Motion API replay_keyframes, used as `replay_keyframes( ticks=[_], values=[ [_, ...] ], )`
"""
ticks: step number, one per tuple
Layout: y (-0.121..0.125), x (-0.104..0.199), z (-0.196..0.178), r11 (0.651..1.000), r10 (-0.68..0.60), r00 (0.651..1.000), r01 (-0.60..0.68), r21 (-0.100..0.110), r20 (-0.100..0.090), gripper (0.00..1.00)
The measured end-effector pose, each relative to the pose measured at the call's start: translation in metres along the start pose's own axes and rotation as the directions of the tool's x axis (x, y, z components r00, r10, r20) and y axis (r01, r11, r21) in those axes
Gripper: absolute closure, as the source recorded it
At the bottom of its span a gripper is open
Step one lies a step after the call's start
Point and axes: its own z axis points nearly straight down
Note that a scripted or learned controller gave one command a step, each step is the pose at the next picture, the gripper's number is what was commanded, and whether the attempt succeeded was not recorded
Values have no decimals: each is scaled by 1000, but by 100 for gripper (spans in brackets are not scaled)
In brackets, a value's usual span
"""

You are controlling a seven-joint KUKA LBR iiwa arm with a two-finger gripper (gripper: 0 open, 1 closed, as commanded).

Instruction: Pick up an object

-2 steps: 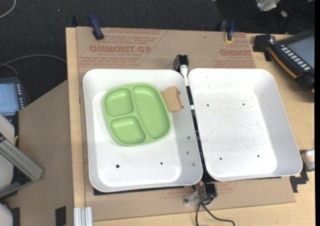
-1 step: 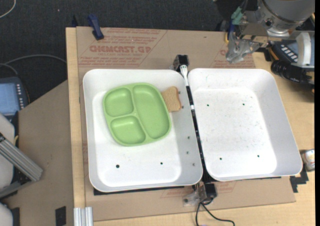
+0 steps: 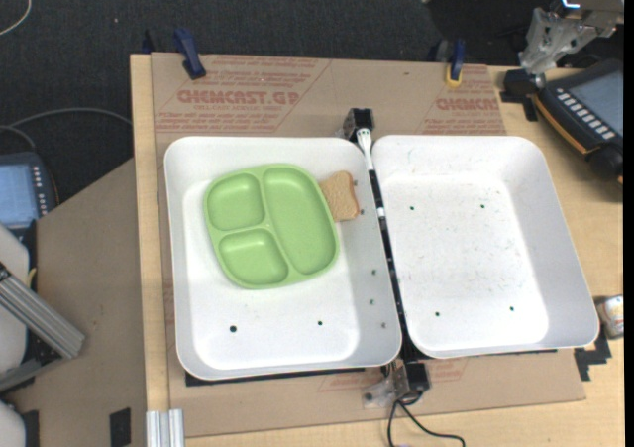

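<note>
A light green plate (image 3: 272, 227) with three compartments lies flat in the left white bin (image 3: 198, 326), in its upper middle. A small tan rectangular piece (image 3: 342, 195), like a slice of bread or a sponge, rests against the plate's upper right rim, close to the bin's right wall. The right white bin (image 3: 475, 247) sits directly beside the left one, and the two share a middle edge.
Both bins rest on a brown cardboard sheet (image 3: 248, 88), held by a blue clamp (image 3: 188, 54) and a yellow clamp (image 3: 455, 66) at the back. A black fitting (image 3: 359, 123) sits at the far end of the seam between the bins. Equipment and a screen (image 3: 584, 108) crowd the upper right corner.
</note>
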Motion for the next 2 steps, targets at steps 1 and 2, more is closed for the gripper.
replay_keyframes(
  ticks=[1, 2],
  values=[
    [-71, -23, 121, 1000, 0, 1000, 1, 26, -7, 100],
    [-43, -27, -108, 1000, -8, 1000, 8, -14, 1, 100]
  ],
)
